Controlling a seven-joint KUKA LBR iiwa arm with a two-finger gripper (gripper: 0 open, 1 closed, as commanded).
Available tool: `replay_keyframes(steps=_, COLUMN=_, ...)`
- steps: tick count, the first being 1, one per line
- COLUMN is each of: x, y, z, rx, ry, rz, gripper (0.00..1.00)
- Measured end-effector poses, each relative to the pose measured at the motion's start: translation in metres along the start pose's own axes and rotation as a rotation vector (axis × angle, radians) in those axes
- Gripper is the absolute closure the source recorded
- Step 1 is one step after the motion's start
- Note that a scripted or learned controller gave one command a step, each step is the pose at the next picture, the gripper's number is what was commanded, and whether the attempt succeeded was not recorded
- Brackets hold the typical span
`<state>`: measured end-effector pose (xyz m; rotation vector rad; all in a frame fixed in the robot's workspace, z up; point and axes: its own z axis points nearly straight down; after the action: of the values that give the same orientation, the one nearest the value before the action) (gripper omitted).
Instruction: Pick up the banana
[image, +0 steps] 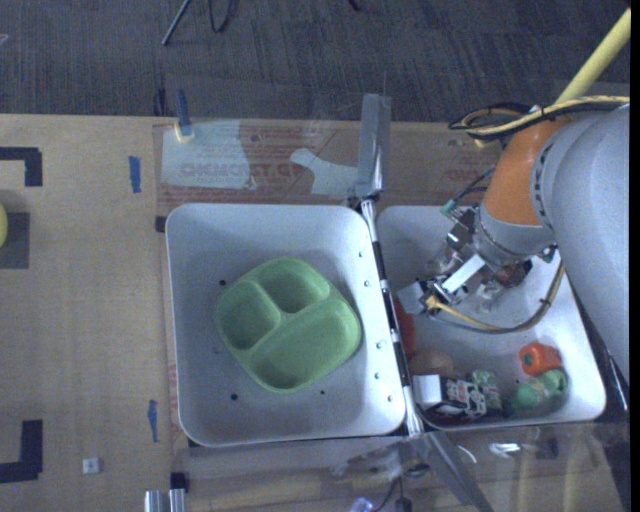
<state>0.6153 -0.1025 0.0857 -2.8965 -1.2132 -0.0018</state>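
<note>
1. Over right bin, near its left wall: gripper down low, open or closed impossible to tell.
2. Banana not clearly identifiable; thin yellow curved strip just below gripper, contact unclear.

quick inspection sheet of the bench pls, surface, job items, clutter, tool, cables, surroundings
surface: two white bins side by side, left bin and right bin, on a tan bench
job's things: banana cannot be made out among the right bin's items
clutter: green divided tray in the left bin; orange item, green item and small mixed pieces along the right bin's near edge
tool: tool low over the right bin, finger state unclear
cables: yellow cable looping below the wrist
surroundings: blue tape marks on the bench, dark carpet beyond
</note>
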Motion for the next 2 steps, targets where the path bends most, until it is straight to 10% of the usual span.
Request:
replay_keyframes(steps=1, x=0.001, y=0.001, z=-0.012, rx=-0.003, ry=0.004, rz=0.002, gripper=1.0)
replay_keyframes(steps=2, x=0.022, y=0.03, z=-0.011, rx=0.0, ry=-0.002, rz=0.213, gripper=1.0)
